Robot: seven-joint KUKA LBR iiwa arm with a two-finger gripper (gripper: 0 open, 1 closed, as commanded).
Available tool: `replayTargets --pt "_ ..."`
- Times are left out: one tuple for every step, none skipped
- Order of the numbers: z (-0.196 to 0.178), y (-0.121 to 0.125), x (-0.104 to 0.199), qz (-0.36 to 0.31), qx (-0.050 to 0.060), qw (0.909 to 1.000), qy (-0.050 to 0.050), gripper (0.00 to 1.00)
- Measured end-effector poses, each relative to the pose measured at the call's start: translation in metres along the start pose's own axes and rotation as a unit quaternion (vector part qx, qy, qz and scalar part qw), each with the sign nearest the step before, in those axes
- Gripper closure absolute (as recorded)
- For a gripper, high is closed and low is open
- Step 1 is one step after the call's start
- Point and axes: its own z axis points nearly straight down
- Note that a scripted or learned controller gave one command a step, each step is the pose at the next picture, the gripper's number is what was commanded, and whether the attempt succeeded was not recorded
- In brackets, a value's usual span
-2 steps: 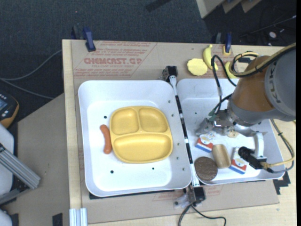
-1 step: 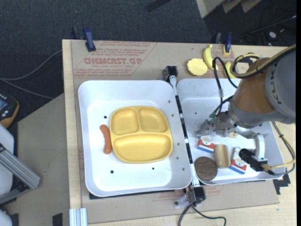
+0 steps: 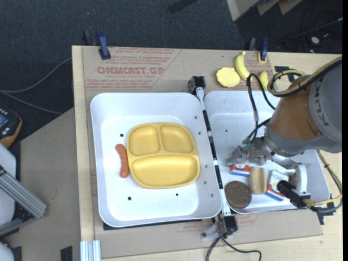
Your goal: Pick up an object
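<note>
We note the gripper (image 3: 243, 155) low in the right bin (image 3: 228, 113), at its left-middle; whether it is spread or closed we cannot tell, and nothing shows held in it. Nearest candidates lie just toward the bin's front: a tan bread-like roll (image 3: 257, 180), long axis running front-to-back, and a brown round cookie (image 3: 238, 194) touching its near-left side. We judge the coming move a short shift frontward and slightly right.

Red print on the brown tabletop (image 3: 130, 69) behind the left bin (image 3: 103, 145) reads roughly "CHEMCAST GP"; the smaller red lines around it are too blurred to read.
</note>
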Motion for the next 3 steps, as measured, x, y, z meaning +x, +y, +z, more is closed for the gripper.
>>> replayTargets --pt "-0.001 -0.003 -0.079 0.003 -0.003 1.0000 -0.003 0.00" --pt "-0.001 0.057 -0.090 -0.002 -0.006 1.0000 -0.003 0.00" --pt "-0.001 0.136 -0.116 -0.003 0.000 1.0000 0.007 0.00"
